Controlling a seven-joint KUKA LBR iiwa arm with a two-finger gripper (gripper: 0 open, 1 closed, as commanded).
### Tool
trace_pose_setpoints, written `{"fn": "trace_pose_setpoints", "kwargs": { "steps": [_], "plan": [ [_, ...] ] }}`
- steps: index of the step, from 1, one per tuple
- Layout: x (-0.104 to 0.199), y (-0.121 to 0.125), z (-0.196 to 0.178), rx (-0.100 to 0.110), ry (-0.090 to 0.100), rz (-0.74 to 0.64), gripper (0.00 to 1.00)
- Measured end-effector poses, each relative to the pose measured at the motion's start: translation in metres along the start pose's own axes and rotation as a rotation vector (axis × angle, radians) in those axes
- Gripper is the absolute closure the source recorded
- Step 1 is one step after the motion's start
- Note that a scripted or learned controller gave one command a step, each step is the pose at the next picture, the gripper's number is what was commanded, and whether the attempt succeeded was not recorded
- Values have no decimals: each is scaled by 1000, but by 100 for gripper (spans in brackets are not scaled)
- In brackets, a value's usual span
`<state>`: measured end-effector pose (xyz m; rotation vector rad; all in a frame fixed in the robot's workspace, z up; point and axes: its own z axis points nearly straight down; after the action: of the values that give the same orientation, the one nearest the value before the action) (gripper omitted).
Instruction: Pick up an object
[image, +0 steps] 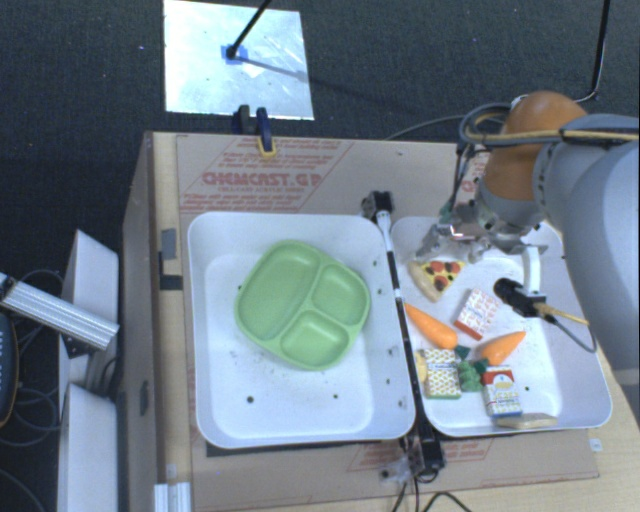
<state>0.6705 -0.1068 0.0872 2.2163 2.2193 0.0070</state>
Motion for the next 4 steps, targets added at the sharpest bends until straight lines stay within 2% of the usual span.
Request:
{"fn": "trace_pose_setpoints", "kwargs": {
  "steps": [1, 4],
  "plan": [
    [17, 0, 0, 0, -3, -3, 0],
    [1, 0, 0, 0, 0, 0, 0]
  ]
}}
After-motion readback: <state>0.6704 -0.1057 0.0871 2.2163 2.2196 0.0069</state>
